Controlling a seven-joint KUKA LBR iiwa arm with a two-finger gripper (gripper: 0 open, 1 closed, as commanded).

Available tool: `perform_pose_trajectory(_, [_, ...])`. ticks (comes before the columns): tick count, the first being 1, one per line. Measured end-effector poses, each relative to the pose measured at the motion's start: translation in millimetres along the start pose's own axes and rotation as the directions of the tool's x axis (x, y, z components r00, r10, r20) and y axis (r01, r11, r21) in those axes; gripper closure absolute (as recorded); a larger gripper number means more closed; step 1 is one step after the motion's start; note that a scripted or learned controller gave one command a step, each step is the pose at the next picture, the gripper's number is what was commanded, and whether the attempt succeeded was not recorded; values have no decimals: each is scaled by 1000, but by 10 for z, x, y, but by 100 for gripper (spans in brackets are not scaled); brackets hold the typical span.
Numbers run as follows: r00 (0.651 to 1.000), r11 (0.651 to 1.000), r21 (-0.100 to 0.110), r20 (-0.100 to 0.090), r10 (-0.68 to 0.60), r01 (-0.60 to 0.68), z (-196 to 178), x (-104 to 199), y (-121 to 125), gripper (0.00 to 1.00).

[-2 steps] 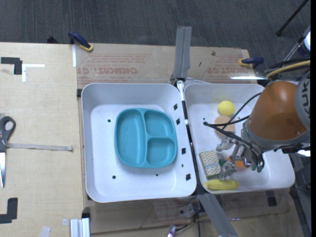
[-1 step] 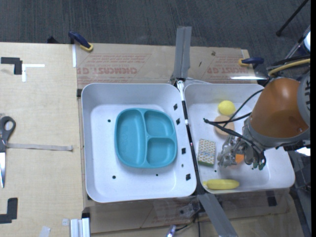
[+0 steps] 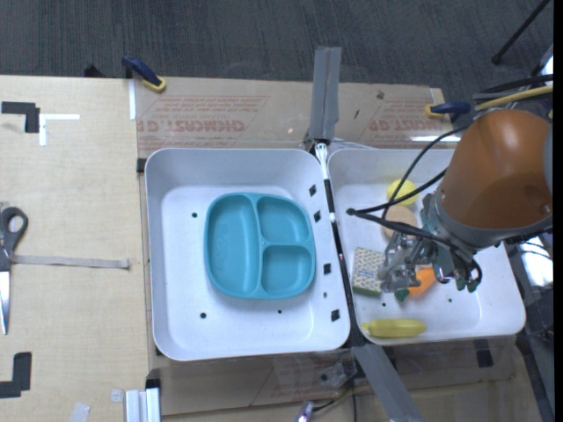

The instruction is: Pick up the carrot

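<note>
Carrot (image 3: 425, 279), small toy-like piece, is judged light, stiff and slick; a grasp across its middle is best. It is seen in the right bin (image 3: 501, 319), touching or just right of the gripper (image 3: 400, 275), partly hidden by it. Whether the gripper is apart or together cannot be told. Sponge-like block (image 3: 368, 269) lies just left; banana (image 3: 395, 327) below.

My view: dark grey carpet floor (image 3: 220, 16) along top. Light wood bench (image 3: 70, 192) below it, cardboard sheet (image 3: 229, 112) laid across. Blue-yellow clamps (image 3: 143, 72) at cardboard's far edge. Scissors (image 3: 9, 253) at bench left. Even, flat lighting.
</note>
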State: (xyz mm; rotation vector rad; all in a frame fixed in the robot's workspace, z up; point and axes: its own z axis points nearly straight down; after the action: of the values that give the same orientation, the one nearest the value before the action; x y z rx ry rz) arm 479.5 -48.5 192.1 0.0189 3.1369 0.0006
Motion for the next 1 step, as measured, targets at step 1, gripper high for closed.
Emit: perform_pose_trajectory(1, [999, 999, 1, 2, -41, 41, -647, -182, -202, 100])
